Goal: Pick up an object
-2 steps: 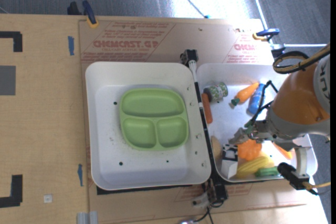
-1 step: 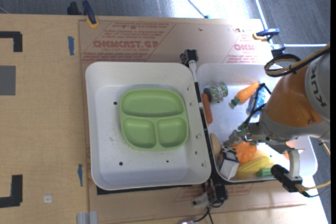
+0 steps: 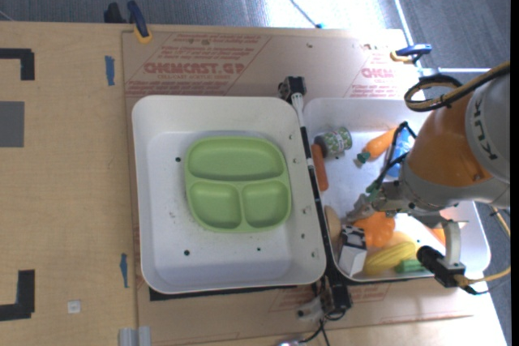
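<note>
Printed text I can read from my console

On the brown cardboard sheet under the bins I read "CHEMCAST GP" in red, repeated partly at its right end near the arm. On the grey arm I make out the letters "KU", the rest cut off.

Reaches in from the right: grey KUKA arm with a broad orange band above the wrist. Bent downward, with the two-finger gripper low at its left end. Trailed by black and yellow cables looping over the top.
</note>
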{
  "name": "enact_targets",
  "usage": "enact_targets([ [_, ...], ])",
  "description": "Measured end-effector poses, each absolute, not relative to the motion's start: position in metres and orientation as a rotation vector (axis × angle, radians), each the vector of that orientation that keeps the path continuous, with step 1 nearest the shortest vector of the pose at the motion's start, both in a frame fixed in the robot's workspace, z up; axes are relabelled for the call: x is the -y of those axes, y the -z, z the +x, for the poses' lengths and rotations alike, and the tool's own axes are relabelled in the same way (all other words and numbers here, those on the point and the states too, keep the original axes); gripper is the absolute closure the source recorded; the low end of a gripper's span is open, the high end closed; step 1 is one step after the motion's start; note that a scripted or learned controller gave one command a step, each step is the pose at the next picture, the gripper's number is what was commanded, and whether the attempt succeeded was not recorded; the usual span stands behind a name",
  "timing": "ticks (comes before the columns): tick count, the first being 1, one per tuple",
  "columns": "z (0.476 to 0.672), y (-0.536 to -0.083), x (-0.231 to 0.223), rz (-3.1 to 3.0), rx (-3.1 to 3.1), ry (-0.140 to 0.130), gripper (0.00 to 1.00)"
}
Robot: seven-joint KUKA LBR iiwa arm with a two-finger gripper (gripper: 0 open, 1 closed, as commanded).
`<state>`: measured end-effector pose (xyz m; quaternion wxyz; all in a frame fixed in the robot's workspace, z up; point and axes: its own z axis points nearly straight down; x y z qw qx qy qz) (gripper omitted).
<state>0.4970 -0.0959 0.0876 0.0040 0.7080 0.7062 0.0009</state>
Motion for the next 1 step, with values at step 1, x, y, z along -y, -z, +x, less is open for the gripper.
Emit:
enact_targets([
  [1, 0.4930, -0.1846, 0.0100, 2.220, -2.224, -0.001, 1.00],
])
